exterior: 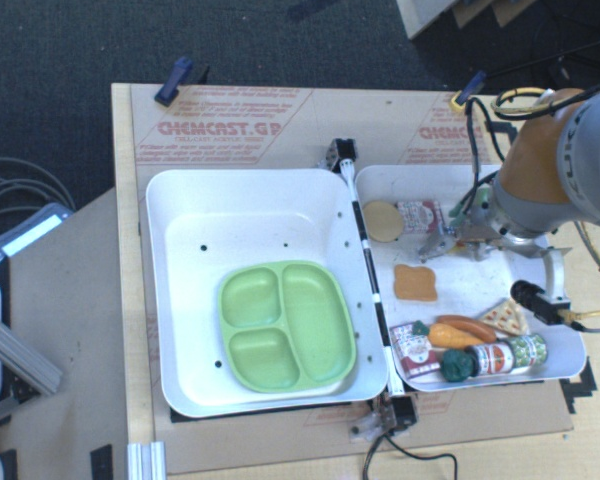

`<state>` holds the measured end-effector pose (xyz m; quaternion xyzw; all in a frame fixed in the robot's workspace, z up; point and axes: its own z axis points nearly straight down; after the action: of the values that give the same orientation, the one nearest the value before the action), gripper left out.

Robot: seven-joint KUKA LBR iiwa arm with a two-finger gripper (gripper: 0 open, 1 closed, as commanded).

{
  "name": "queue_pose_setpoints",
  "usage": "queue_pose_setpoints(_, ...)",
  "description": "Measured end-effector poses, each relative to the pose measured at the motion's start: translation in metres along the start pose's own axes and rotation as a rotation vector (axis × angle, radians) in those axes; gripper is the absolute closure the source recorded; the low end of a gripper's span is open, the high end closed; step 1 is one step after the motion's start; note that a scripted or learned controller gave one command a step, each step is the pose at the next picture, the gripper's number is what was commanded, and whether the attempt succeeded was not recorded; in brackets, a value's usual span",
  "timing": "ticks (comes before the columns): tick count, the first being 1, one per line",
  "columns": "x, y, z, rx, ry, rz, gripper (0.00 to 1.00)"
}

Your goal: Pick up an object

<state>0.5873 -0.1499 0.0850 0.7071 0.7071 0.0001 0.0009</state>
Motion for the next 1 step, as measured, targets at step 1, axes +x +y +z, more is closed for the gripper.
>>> queue_pose_setpoints(1,0.0497,-0.0371,-0.0004,-0.001,0.002,-0.001,0.0)
